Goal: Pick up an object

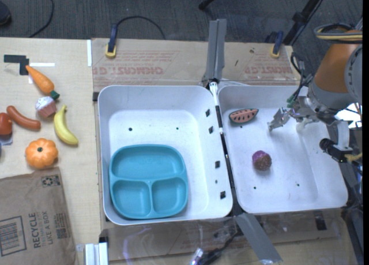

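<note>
Two small objects lie in the right bin (300, 197): a watermelon slice (243, 115) near its far left corner and a dark purple ball-like fruit (262, 160) near the middle. My gripper (278, 120) hangs over the far part of that bin, just right of the watermelon slice and above the purple fruit. Its fingers are spread apart with nothing between them. The grey arm with its orange band (337, 70) comes in from the right.
The left bin (144, 105) holds a blue divided plate (149, 180) at its front. On the bench to the left lie a carrot (41, 79), cupcake (45, 107), banana (64, 127), sausage (23, 118) and pumpkin (41, 153).
</note>
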Tool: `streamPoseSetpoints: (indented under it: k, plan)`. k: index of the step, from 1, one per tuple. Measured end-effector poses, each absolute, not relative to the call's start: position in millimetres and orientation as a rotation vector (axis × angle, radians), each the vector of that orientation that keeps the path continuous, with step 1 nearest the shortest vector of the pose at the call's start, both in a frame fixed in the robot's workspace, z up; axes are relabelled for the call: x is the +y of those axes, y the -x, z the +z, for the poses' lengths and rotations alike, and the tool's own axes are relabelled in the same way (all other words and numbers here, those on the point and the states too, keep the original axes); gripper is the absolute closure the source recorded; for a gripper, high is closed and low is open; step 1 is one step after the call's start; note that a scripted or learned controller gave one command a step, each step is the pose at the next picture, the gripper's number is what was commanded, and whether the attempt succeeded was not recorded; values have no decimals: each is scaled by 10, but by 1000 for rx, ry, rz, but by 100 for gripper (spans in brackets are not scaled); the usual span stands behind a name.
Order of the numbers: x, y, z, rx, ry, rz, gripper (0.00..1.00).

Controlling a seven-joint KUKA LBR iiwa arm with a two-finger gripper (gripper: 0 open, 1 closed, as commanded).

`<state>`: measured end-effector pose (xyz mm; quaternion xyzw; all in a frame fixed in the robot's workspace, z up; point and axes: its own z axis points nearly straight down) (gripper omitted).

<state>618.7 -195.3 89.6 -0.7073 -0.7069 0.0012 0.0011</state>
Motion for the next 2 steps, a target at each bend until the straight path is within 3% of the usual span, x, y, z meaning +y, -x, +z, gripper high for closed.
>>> streamPoseSetpoints:
  k: [1,2]
  plan:
    - [-2137,-6591,886,-2217,2197,-1,0]
    - [-2058,-5932,892,-2219,2220,3,0]
